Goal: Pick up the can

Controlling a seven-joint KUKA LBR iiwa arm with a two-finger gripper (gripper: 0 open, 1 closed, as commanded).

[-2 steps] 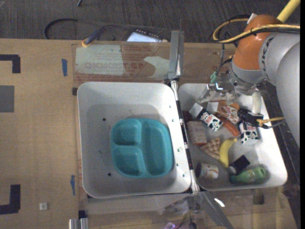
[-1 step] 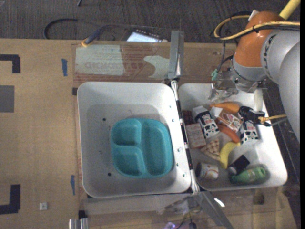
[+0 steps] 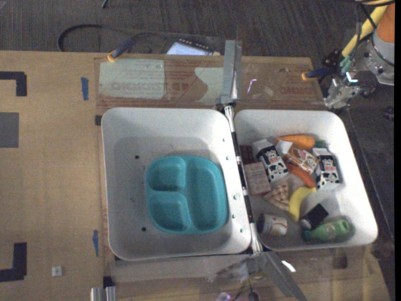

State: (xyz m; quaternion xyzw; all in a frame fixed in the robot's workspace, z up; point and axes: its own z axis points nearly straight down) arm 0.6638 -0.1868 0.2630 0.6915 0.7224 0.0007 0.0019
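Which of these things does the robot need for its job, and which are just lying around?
Needed for the job:
can, near the front of the right bin
gripper, beyond that bin's far right corner

Just lying about:
teal divided tray in the left bin
two milk cartons
carrot
banana
green bottle

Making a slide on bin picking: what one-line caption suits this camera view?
Gripper hovers past the right bin's far corner; the can lies near its front edge, teal tray in the left bin.

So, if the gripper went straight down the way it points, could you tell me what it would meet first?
Probably the bench just outside the right bin's far corner, not the can; the gripper hangs there, though depth is unclear.
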